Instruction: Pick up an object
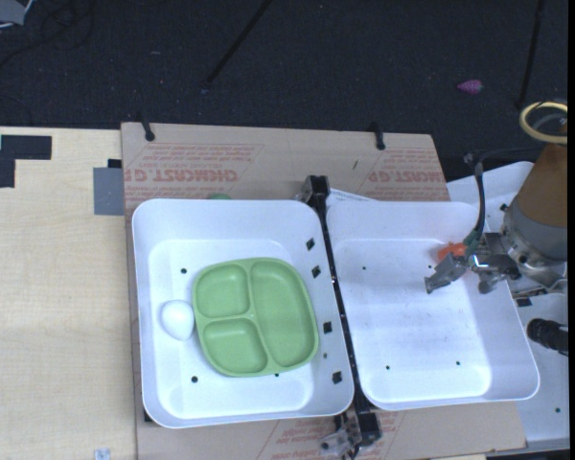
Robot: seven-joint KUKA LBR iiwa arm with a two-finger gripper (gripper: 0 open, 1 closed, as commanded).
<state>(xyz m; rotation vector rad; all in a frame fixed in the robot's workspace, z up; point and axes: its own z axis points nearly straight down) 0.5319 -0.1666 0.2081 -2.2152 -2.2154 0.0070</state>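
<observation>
The grey arm with its orange band [548, 185] reaches in from the right edge of the frame, its wrist low over the right rim of the right bin, and its two-finger gripper [448, 268] points leftward into that bin's upper right part. The dark fingers [444, 274] stand slightly apart with nothing visibly between them, though the view is too small to be sure of it. A small orange item [454, 251] shows just above the fingers; whether it is a loose object or part of the tool cannot be told. There are two shallow white plastic bins side by side: the left bin [158, 226] and the right bin [402, 391]. The left bin holds one pale green three-compartment plastic plate [255, 315] near its middle and one small white egg-shaped object [177, 319] touching the plate's left edge. Both bins rest on a brown cardboard sheet [268, 166].
</observation>
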